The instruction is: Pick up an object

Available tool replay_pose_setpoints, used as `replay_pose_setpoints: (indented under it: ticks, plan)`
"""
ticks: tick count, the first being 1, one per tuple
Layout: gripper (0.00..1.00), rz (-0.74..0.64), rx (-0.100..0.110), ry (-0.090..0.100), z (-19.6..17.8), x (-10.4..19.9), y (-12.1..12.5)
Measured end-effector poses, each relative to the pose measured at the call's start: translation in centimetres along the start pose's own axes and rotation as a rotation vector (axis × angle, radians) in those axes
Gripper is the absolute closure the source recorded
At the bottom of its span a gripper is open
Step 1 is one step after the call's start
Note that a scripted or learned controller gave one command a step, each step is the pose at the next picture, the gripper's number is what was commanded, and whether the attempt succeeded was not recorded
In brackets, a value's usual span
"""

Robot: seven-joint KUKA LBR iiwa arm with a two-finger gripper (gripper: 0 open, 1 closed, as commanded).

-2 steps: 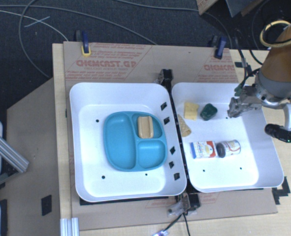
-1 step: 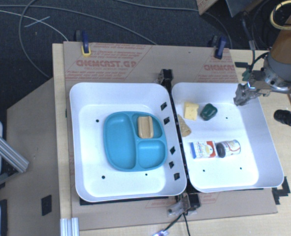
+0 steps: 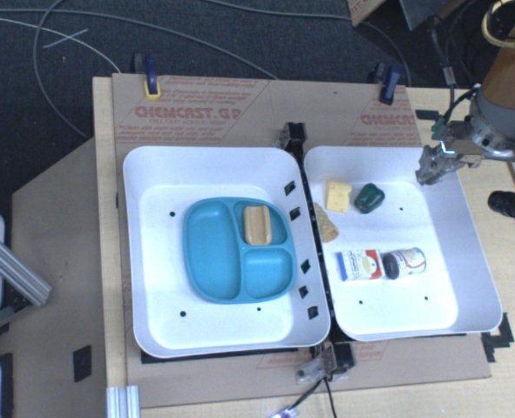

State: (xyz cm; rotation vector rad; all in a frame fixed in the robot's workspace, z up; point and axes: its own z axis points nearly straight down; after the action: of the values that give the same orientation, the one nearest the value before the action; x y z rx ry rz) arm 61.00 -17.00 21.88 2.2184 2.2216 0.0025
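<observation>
Camera view: we see the gripper (image 3: 433,171) at the right bin's (image 3: 466,259) upper-right rim, its finger state impossible to tell, holding nothing visibly, while the dark green object (image 3: 369,198) lies unpicked in the bin's upper centre, so the grasp remains undone.

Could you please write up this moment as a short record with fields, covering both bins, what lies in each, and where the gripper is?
left bin: holds a blue divided tray
tray contents: tan block in the upper right compartment
right bin: yellow block, dark green object, tan piece by the left wall, white tube lying on its side
gripper: above the right bin's upper right edge, apart from every object
held object: none seen
</observation>
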Motion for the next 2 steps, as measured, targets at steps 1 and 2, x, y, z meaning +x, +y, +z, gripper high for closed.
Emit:
replay_pose_setpoints:
  ticks: [1, 2]
  plan:
    - [1.0, -0.004, 0.005, 0.003, 0.2, 6.2, -0.4]
    - [1.0, -0.004, 0.001, 0.002, -1.1, 11.2, -0.2]
